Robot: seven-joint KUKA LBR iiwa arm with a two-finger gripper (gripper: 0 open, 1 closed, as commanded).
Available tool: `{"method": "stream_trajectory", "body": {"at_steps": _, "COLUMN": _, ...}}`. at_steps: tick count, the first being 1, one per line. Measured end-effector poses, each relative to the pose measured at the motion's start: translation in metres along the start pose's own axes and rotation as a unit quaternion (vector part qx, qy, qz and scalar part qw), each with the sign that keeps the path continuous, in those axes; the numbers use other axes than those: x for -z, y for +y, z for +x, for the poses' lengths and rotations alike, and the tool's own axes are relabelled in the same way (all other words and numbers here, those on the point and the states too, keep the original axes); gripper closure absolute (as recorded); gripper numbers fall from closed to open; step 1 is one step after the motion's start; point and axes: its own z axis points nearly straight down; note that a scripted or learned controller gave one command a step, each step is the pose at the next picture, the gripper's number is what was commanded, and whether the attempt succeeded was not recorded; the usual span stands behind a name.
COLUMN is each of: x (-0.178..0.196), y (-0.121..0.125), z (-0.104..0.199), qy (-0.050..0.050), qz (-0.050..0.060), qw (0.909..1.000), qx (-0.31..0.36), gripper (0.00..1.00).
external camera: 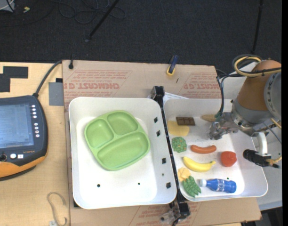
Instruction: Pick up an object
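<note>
Currently the arm [257,93] reaches in from the right over the right bin [257,185], and its end effector [218,130] hangs low above the far middle of that bin; whether it is released or clenched cannot be told, and nothing shows as grasped. Left of it, the left bin [87,182] carries a green divided plate [117,139]. The likeliest thing to pick, the sausage [203,149], lies just nearer than the end effector and slightly left, its long axis running left to right. Nearer again lie the banana [198,164] and the blue bottle [220,185], both also lying left to right. A red tomato [228,158] sits near and right of the end effector, and a chocolate bar [185,121] lies to its left.
</note>
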Motion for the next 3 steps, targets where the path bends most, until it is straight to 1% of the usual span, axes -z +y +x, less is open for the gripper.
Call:
{"method": "stream_trajectory", "body": {"at_steps": 1, "x": 0.059, "y": -0.001, "z": 0.008, "qy": -0.001, "qz": -0.003, "qw": 1.0000, "qx": -0.001, "gripper": 1.00}}
{"method": "stream_trajectory", "body": {"at_steps": 2, "x": 0.110, "y": 0.009, "z": 0.004, "qy": -0.001, "qz": -0.004, "qw": 1.0000, "qx": -0.001, "gripper": 1.00}}
{"method": "stream_trajectory", "body": {"at_steps": 3, "x": 0.131, "y": 0.009, "z": 0.002, "qy": -0.001, "qz": -0.002, "qw": 1.0000, "qx": -0.001, "gripper": 1.00}}
